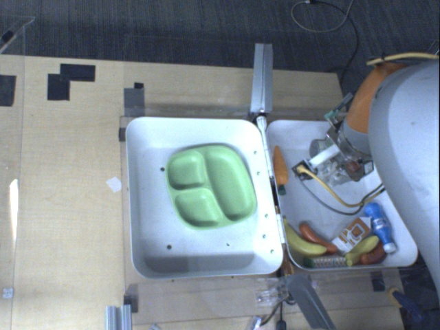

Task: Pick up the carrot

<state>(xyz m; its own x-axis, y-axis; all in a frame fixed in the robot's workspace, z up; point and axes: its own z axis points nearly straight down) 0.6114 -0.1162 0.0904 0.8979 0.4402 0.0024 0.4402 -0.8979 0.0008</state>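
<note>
The carrot point(280, 167) is a slim orange piece lying lengthwise against the left wall of the right bin point(302, 130). My gripper point(328, 165) hangs over the middle of that bin, to the right of the carrot and apart from it. A yellow cable loops below the gripper. The wrist hardware hides the fingertips.
A green three-part plate point(210, 184) lies in the left bin point(148, 205). Along the right bin's front edge lie a banana point(302, 243), a red sausage point(316, 235), an orange-and-white box point(352, 234) and a blue bottle point(380, 227). The grey arm covers the right bin's right side.
</note>
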